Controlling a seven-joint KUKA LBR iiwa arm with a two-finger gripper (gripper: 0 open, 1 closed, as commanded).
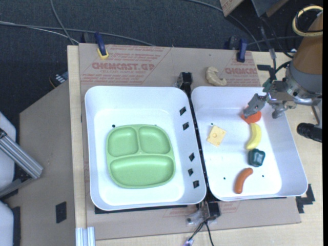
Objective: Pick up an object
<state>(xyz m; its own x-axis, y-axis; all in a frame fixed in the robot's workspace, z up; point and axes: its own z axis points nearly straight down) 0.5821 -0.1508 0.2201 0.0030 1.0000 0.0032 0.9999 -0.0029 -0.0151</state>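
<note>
Down at the front edge, closest to the lens, a small metal clamp [202, 219] pins the 2 bins to the tabletop [77, 152], with a thin cable trailing off below it.

Going left to right: the left bin [95, 117] holds a pale green divided plate [140, 155], 3 compartments, smooth molded plastic with soft rounded corners, sitting flat and nothing in it. The right bin [287, 152] has all the pickable stuff. A yellow cheese wedge [216, 136] with little holes lies by itself near the left wall. Then a reddish sausage [243, 180] near the front, glossy and slightly curved. Just above that is a dark teal lump [256, 158], can't tell what it is, nearly touching the lower tip of a yellow banana [253, 136]. At the banana's top end sits an orange-red rounded piece [251, 117], maybe a toy tomato.

The tool [266, 105] hangs right over that orange piece, spread fairly wide, holding nothing as far as I can see. One finger [252, 107] looks right beside the piece.

My take on doing this well: the orange piece is the likely target, but it's crowded against the banana, so the fingers should straddle it crosswise and not catch the banana. It looks like smooth, hard plastic, so it could squirt out if pinched off-center.
</note>
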